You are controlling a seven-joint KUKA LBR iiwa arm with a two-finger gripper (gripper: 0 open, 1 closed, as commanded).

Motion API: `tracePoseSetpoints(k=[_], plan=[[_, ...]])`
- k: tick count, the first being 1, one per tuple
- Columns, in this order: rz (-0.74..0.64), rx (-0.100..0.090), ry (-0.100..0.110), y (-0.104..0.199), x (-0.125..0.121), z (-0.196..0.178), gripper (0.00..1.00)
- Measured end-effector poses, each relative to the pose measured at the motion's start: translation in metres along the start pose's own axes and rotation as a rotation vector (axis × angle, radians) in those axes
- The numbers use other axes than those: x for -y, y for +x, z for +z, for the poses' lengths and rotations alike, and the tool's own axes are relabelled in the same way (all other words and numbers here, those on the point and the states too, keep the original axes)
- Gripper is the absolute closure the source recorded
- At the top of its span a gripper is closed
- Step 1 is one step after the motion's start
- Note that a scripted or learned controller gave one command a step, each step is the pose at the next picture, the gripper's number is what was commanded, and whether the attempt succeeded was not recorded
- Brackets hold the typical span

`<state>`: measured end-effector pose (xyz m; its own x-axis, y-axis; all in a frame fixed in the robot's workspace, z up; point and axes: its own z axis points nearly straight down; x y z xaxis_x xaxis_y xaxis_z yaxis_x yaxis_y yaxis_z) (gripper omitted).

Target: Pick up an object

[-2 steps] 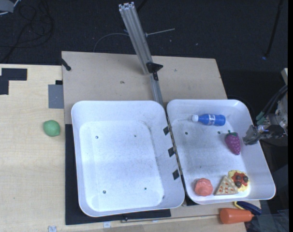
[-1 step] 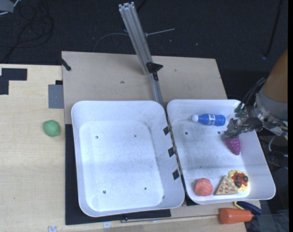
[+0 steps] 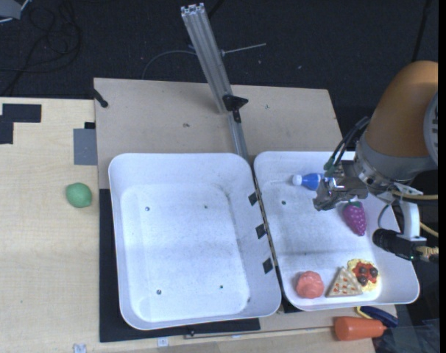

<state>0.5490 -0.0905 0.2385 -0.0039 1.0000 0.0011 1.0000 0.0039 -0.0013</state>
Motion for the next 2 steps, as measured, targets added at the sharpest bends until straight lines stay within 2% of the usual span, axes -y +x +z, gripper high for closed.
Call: tracePoseSetpoints(k=[2], plan=[[0.001, 0.001, 0.0, 0.101, -0.036, 0.021, 1.0]])
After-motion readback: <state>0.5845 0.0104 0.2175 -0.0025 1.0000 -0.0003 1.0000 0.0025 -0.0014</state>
